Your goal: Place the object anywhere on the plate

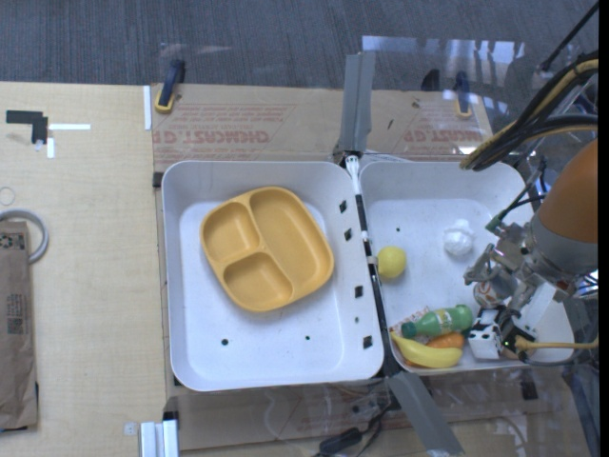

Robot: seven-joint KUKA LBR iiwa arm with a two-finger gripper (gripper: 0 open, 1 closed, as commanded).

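Item: shallow white left bin (190, 284) held the yellow three-compartment plastic plate (267, 248), bare of objects. Shallow white right bin (419, 208) held a yellow banana (428, 354), green bottle (440, 321), yellow ball (391, 262) and white crumpled lump (459, 240). Grey two-finger gripper (495, 298) hovered beside the bottle, its grasp state impossible to tell; a lift risked snagging the touching banana and bottle, or slipping.

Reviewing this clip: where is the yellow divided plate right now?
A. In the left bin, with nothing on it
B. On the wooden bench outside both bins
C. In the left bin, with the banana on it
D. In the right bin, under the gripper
A: the yellow divided plate lies in the left bin with all three compartments bare, while the banana sits in the right bin.
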